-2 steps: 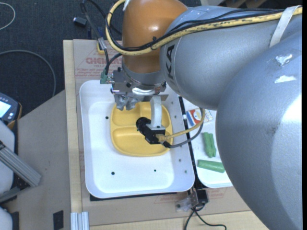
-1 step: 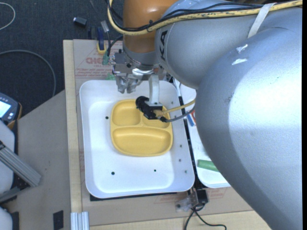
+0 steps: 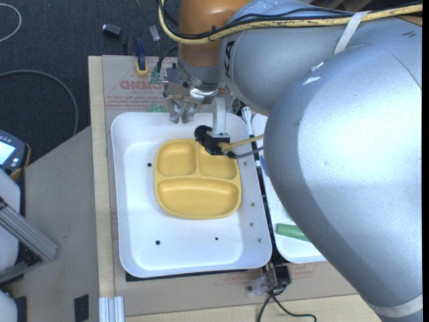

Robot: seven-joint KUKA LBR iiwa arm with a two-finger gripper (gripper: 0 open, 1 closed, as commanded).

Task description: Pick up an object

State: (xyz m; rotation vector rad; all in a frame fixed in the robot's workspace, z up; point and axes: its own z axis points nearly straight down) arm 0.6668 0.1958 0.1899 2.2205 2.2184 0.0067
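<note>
Yellow divided plate (image 3: 197,180) lies flat in the left bin (image 3: 134,240), near its middle. Gripper (image 3: 182,115) hangs over the bin's far edge, just beyond the plate, fingers slightly apart, nothing between them. Green object (image 3: 289,231) lies in the right bin.

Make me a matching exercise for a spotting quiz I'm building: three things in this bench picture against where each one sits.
Things:
1. yellow divided plastic plate
2. green flat object
3. two-finger gripper

Places:
A. in the right bin, beside the arm
B. over the far edge of the left bin
C. in the middle of the left bin

Pairs: 1-C, 2-A, 3-B
</note>
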